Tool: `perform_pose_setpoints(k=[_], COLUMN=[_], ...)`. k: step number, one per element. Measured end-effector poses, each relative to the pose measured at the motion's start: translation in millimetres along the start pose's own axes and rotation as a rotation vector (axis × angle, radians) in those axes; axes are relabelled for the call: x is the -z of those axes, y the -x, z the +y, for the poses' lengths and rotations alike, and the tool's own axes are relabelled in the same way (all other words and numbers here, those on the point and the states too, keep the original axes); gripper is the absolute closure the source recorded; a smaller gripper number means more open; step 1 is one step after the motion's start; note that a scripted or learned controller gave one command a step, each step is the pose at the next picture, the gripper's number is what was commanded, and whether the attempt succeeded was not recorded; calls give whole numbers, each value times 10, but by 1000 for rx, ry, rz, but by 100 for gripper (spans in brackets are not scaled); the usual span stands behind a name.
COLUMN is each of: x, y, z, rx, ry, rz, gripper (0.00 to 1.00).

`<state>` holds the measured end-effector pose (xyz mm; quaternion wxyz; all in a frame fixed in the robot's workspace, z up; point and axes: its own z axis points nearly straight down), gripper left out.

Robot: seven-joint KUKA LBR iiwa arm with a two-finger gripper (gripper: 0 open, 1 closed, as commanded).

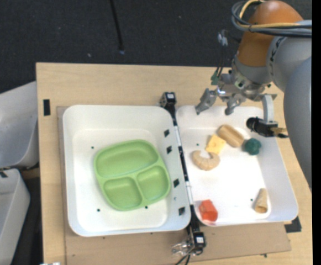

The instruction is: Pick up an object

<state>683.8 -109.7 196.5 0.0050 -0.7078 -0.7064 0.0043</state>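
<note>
Green divided plate [131, 174] in left white bin [72, 148] (three compartments), wooden bench [94, 81] beneath.

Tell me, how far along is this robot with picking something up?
Nothing looks picked up yet. The gripper hangs open over the far edge of the right bin, with nothing between its fingers. The items still lie in that bin: a yellow block, a tan roll, a green ball, an orange block. Left to do: lowering onto one, closing and lifting.

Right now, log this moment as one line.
gripper: open, holding nothing | position: over right bin far edge | nearest: bread roll | green tray: left bin
</note>
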Motion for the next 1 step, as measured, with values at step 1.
perform_pose_setpoints(k=[1], x=[99], y=[-1], z=[28], rx=[1], ry=[15], rz=[-1], gripper=[0])
